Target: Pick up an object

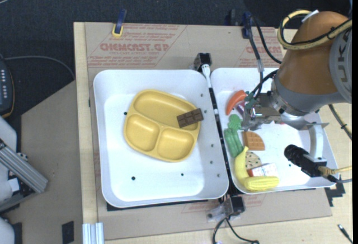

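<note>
Reached in from the right, grey arm point(321, 78) bent low, orange band uppermost above the wrist. Gripper point(251, 115) pointed leftward and down, wrist housing bulking just behind the jaws.

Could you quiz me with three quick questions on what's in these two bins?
1. True or false: the yellow divided tray lies in the left bin.
2. What rests on the tray's right edge? A) chocolate bar B) spoon C) cup
3. Fill in: at the right bin's lower edge, a banana lies next to a yellow ear of ____.

Key: 1 true; 2 A, the chocolate bar; 3 corn.
</note>
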Motion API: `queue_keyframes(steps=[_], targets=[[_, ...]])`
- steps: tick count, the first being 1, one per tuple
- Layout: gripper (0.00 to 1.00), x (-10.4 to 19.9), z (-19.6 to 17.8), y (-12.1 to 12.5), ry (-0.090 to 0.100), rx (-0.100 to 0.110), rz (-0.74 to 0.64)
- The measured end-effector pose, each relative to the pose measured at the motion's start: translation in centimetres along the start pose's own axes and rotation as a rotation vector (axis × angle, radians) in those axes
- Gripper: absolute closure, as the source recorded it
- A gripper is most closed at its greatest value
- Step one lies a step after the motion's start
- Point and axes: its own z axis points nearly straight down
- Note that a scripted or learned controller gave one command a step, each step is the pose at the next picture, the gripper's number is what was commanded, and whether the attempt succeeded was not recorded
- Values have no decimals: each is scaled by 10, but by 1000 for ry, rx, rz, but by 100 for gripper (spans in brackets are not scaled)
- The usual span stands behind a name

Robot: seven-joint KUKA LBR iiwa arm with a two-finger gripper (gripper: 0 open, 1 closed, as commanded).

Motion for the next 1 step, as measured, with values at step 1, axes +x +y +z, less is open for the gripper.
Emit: queue_keyframes(steps=[1], targets=[[100,-7,0,2,-1,-1,1]])
